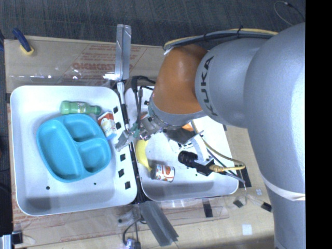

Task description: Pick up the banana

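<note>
The yellow banana [142,154] lies in the right bin [207,188], close to its left wall and partly under the wrist. My gripper [129,133] hangs over the divider between the two bins, just above and left of the banana's upper end. Nothing can be seen held in it. The arm's orange band [176,84] and grey body cover most of the right bin.
A brown-and-white can [163,173] lies just right of the banana's lower end. The left bin [26,191] holds a blue divided tray [75,147], a green bottle [79,108] and a small red-and-white can [107,123] near the divider. Black cables [199,162] trail beside the wrist.
</note>
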You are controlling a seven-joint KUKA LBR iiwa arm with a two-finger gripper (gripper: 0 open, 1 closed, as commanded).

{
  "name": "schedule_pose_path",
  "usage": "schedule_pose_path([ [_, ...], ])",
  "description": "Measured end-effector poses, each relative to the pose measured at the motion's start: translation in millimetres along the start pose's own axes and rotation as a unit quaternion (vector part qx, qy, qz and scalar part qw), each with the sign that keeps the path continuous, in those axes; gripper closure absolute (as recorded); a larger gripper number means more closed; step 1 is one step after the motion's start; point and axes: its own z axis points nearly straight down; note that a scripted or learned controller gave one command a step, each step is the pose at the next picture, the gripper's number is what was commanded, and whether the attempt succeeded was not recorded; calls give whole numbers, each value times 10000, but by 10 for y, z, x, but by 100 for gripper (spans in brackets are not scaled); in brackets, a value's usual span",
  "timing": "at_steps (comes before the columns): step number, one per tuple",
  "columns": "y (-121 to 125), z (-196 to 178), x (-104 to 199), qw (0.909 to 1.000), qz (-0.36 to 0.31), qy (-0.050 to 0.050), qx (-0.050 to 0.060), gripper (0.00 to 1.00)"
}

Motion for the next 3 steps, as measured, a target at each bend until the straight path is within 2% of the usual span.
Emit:
schedule_pose_path([
  [1, -575, 5, 62, 9996, -281, 4, -1, 0],
  [2, -237, 1, -127, 9998, -217, -2, -4, 0],
  [3, -511, 6, -194, 9993, -386, 6, 1, 0],
])
